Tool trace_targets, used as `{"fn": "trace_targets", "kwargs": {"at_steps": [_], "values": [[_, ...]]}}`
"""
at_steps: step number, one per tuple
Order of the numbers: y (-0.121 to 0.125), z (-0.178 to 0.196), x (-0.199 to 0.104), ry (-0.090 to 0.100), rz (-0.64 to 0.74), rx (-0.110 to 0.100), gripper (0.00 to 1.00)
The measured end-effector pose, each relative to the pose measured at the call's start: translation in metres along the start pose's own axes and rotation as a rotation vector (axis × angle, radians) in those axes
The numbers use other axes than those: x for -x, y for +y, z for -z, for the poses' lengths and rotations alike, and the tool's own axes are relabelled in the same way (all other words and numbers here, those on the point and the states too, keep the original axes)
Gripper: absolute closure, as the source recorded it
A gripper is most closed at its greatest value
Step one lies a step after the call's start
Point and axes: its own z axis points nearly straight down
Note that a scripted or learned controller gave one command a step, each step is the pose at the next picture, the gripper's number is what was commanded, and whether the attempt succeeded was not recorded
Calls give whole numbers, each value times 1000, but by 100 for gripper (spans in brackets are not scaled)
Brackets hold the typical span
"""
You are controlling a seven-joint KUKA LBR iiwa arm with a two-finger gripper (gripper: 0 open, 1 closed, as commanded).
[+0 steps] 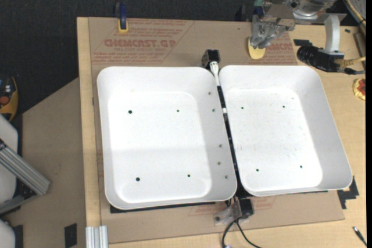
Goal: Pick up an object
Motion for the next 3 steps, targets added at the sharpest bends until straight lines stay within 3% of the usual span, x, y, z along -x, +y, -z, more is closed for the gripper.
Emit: {"fn": "trace_targets", "kwargs": {"at_steps": [1,3], "values": [[27,-86,-78,1,2,-14,100],[7,-22,-54,-1,-5,-6,100]]}}
